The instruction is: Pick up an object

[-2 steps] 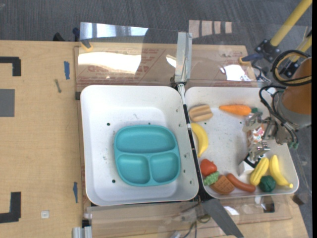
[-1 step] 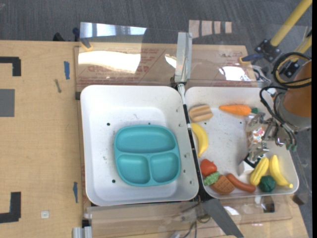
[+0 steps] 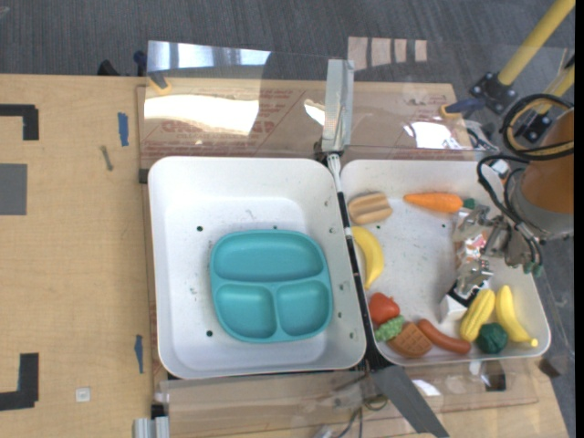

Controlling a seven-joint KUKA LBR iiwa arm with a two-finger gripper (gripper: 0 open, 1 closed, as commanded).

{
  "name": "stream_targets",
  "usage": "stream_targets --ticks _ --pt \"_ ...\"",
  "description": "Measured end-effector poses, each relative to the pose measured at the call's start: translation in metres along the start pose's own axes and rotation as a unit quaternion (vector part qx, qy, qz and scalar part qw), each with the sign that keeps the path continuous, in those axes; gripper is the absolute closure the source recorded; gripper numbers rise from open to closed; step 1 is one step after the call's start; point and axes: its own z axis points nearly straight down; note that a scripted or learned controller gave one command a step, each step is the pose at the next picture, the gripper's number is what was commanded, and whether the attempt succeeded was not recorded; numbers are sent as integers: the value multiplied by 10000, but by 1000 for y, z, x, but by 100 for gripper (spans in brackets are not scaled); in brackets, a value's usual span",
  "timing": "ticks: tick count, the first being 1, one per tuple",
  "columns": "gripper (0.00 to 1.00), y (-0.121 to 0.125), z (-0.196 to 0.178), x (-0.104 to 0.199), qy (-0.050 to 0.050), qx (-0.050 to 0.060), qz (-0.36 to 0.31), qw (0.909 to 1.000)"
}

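The hand (image 3: 470, 276) hangs low in the right bin (image 3: 429, 359), just above a yellow corn cob (image 3: 478, 314); its finger state cannot be told.

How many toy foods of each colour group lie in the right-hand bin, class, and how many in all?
Yellow: 3 (banana, corn, second banana)
Orange or red: 4 (carrot, tomato, waffle, sausage)
Tan: 1 (bun)
Green: 2 (lettuce, dark green piece)
Total: 10
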Motion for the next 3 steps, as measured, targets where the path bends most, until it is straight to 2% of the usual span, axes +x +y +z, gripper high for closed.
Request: stream_targets --ticks 1,2,3 --pt "0 -3 1 -6 49 -46 523 9986" --pt "0 6 8 -12 25 -50 636 9980" --pt "0 -15 18 68 167 -40 66 9998"
